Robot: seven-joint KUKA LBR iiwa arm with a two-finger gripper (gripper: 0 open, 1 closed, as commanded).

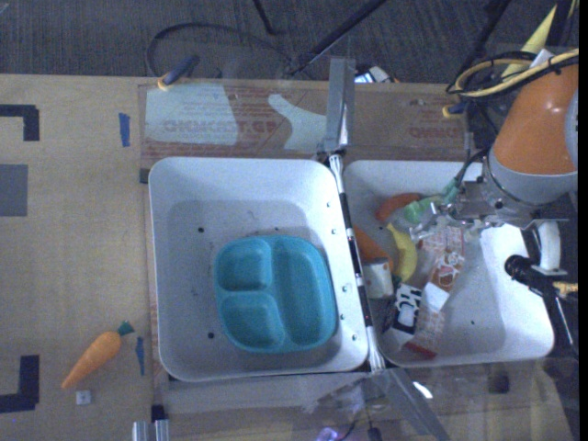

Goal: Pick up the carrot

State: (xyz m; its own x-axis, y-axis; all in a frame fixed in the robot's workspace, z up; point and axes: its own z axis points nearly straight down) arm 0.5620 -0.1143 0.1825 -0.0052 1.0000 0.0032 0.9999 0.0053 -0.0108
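orange carrot (93,357), green top, tilted

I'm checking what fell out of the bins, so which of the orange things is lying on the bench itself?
The carrot, left of the left bin near the front edge. The other orange things lie inside the right bin.

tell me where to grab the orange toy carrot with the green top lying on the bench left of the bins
Grip the orange toy carrot across its thick middle, coming straight down from above. It lies flat on the wooden bench, slanted with its green top toward the left white bin, so the fingers should close across that slant. Nothing crowds it.
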